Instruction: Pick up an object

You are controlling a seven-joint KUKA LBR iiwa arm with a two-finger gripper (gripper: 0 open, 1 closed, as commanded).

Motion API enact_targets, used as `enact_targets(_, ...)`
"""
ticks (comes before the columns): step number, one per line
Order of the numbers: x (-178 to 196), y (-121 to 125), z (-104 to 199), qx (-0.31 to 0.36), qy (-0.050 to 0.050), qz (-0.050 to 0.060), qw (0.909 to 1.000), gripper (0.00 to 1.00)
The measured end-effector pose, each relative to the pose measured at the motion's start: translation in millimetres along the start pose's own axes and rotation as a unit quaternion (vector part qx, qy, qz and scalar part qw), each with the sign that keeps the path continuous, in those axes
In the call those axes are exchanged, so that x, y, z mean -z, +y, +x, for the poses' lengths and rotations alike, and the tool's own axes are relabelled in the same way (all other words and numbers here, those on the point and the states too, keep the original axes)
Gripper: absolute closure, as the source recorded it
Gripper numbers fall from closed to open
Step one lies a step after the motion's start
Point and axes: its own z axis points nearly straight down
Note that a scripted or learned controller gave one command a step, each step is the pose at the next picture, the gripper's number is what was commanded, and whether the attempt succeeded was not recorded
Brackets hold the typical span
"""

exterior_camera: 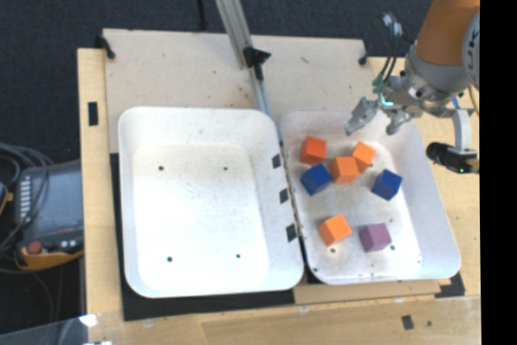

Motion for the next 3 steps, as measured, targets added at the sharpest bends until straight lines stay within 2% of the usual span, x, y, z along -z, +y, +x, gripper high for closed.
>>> enact_targets(1, 3, 1, 0, 0.001, -0.001, -0.002, 1.0, 0.0)
enact_targets(2, -43, -4, 6, 0.001, -0.001, 0.0, 1.0, 0.0)
enact_targets(3, -87, -7, -1, -0.001, -0.001, 0.0, 1.0, 0.0)
